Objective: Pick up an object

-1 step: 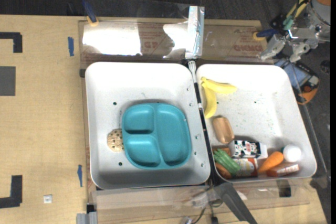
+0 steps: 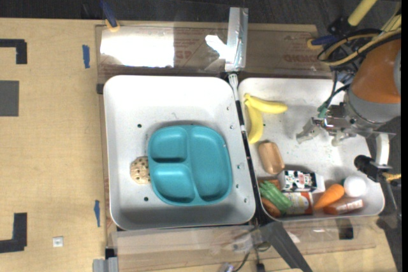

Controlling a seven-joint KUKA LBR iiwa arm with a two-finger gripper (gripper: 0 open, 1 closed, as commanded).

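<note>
You had the gripper [image 2: 317, 127] over the right bin [image 2: 299, 89], fingers spread, nothing between them. Banana [image 2: 257, 113] lay just left of it, bread roll [image 2: 270, 157] below that. Teal divided plate [image 2: 189, 163] sat in the left bin [image 2: 127, 137], cookie [image 2: 139, 169] touching it.

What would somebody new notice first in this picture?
Probably the teal divided plate sitting in the left bin, with a cookie at its left edge. Next, the yellow banana at the right bin's top left, and the grey arm's gripper just right of it.
</note>
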